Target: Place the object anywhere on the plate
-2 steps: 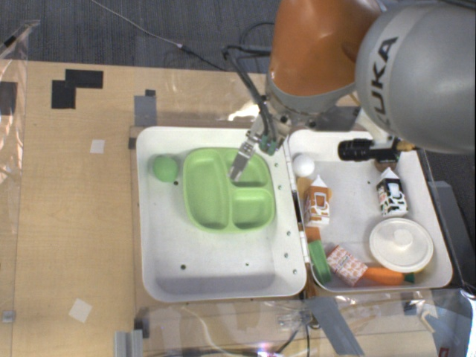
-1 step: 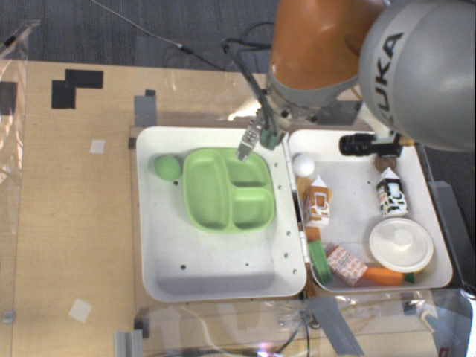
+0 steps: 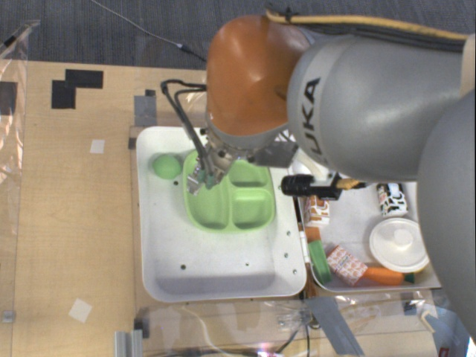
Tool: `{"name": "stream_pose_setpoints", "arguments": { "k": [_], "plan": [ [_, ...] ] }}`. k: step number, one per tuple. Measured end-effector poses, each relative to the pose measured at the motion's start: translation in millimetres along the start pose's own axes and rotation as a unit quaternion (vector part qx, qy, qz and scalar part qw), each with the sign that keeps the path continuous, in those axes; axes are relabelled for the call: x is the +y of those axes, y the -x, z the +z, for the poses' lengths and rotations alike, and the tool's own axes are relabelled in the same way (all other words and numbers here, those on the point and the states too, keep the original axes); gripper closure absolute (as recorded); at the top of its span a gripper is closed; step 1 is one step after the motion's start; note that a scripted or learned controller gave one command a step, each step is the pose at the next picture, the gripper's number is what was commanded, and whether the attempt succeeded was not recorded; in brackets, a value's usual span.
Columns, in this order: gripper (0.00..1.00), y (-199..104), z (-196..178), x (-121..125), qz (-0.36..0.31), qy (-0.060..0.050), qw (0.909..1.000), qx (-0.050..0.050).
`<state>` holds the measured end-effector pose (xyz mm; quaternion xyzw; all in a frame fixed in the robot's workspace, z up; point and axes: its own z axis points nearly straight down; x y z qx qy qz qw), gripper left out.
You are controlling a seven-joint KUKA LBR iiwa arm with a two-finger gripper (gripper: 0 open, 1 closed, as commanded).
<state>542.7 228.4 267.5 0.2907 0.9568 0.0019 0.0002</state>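
The grey KUKA arm with its orange band [image 3: 245, 73] reaches in from the right and hangs over the left shallow white bin [image 3: 171, 274], its bulk covering the bin's far right corner. Below the wrist, the two-finger metal gripper [image 3: 202, 175] points down at the left rim of a light green plastic plate with divided compartments [image 3: 238, 207], which lies in the far half of that bin, closer to its right wall than to its left. The fingertips sit right at the plate's left edge, over its left compartment; from this slant it is not possible to tell how far apart they are, and no item can be made out between them. A small round light green object [image 3: 167, 166] rests on the bin floor just left of the plate, near the bin's far left corner, apart from both plate and gripper. The near half of the left bin is bare white floor. The right white bin [image 3: 349, 285] carries a jumble along its near side: a round white lid-like dish [image 3: 400, 244] by the near right corner, an orange carrot-shaped toy [image 3: 383, 276] at the near wall, a red-and-white patterned packet [image 3: 343, 262] beside it, and a green curved piece [image 3: 318, 259] against the left wall.
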Motion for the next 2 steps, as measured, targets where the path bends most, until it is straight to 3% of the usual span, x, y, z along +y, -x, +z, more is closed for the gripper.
{"name": "stream_pose_setpoints", "arguments": {
  "k": [1,2],
  "plan": [
    [1.0,86,-10,-101,-0.138,0.0,0.9904,-0.004],
    [1.0,143,30,-27,-0.123,0.0,0.9925,-0.001]
  ]
}}
